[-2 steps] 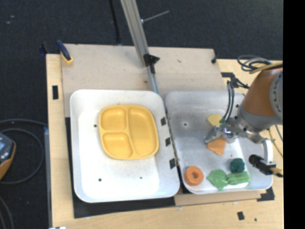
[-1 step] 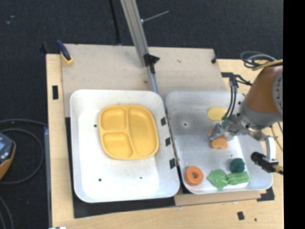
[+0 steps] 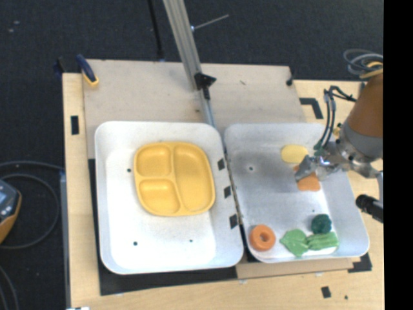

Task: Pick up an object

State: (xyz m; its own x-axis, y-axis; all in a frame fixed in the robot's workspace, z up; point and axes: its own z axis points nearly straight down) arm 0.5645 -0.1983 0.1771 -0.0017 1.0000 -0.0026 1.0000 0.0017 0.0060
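Two white bins side by side on a tan surface; left bin carrying a yellow three-part tray, set flat near its middle. Right bin holding the loose pieces: a yellow lump toward the far right; an orange piece just in front of it; an orange ring at the near edge; a crumpled green piece to the ring's right; a dark green ball touching that piece from behind. Arm entering from the right, claw lowered between lump and orange piece, directly above the latter; spread or pressed together, impossible to tell, contact likewise. Metal post rising at a slant from behind the bins.
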